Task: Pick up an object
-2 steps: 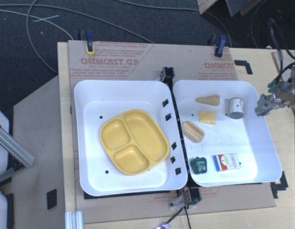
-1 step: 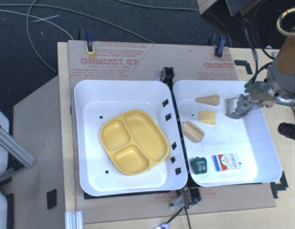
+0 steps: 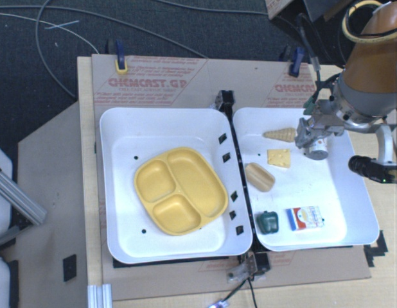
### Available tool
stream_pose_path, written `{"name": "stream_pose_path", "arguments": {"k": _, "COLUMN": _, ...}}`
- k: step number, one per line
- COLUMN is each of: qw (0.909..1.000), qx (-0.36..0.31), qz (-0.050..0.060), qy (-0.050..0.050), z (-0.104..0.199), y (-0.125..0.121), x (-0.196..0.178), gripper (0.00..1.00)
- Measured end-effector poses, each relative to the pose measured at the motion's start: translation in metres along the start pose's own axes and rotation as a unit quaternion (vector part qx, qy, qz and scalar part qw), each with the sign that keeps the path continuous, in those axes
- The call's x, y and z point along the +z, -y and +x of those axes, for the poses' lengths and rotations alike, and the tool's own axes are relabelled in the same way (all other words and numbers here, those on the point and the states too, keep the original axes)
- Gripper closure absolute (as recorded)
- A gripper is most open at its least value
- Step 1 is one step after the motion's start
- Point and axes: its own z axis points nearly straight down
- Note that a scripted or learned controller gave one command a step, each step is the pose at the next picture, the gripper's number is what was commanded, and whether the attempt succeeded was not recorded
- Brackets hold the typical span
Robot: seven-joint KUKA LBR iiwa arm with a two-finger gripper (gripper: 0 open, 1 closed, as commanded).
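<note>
My gripper [image 3: 311,141] hangs over the back of the right bin [image 3: 352,191], below the arm's orange band. Just left of it lies a tan cone [image 3: 279,134]. A yellow square slice [image 3: 279,158] sits in front of the cone, to the gripper's lower left. A tan bread-like lump [image 3: 259,176] rests further left, near the bin's left wall. Toward the front are a small dark green object [image 3: 268,221] and a red, white and blue carton [image 3: 305,217]. Nothing shows between the gripper and these objects.
The left bin [image 3: 118,172] holds a yellow divided tray [image 3: 180,189]. A black divider with clips [image 3: 232,165] runs between the bins. A black part of the arm [image 3: 372,167] juts over the right bin's right rim. Blue clamps [image 3: 121,59] pin the board at the back.
</note>
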Motion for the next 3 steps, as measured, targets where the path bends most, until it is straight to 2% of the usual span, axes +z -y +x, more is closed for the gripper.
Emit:
{"name": "stream_pose_path", "arguments": {"k": 1, "qw": 1.0000, "qx": 0.000, "qz": 0.000, "qy": 0.000, "z": 0.059, "y": -0.011, "x": -0.002, "gripper": 1.00}}
{"name": "stream_pose_path", "arguments": {"k": 3, "qw": 1.0000, "qx": 0.000, "qz": 0.002, "qy": 0.000, "z": 0.159, "y": -0.023, "x": 0.023, "gripper": 1.00}}
